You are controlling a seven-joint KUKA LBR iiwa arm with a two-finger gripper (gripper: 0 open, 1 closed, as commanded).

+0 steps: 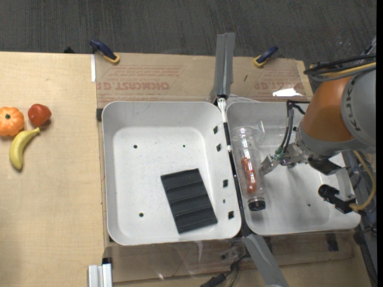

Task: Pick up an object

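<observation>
A clear plastic bottle (247,166) with a red-orange label and a black cap lies lengthwise along the left side of the right bin (299,220), cap toward the front. My gripper (267,164) hangs low in that bin, just right of the bottle's middle, pointing left at it. Whether it touches the bottle is unclear. The orange band of the arm (323,115) sits above and to the right of it. A black ribbed rectangular block (188,200) lies flat in the front half of the left bin (111,160).
An orange (10,122), a red apple (39,115) and a banana (21,148) lie on the bench at the far left. Blue clamps (103,49) (265,55) hold cardboard behind the bins. Cables and a black fitting (332,196) hang over the right bin's right side.
</observation>
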